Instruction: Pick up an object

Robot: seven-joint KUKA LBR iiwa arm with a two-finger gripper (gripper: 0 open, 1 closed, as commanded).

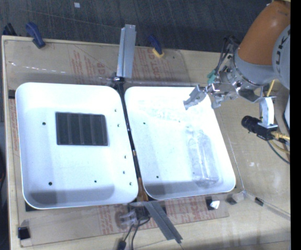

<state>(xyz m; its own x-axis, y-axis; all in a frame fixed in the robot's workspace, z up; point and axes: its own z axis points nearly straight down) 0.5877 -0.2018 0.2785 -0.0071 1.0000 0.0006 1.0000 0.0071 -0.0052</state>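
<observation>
Nothing lifted yet: tool (203, 97) spread and empty above the right bin (155, 186) at its one-o'clock corner, clear bottle (202, 158) lying near the five-o'clock side, descent and grasp left to do.

Dark grey carpet floor (140, 9) beyond light wooden bench (254, 191). Blue clamps (36, 35) grip bench's far edge. Even overhead light.
</observation>
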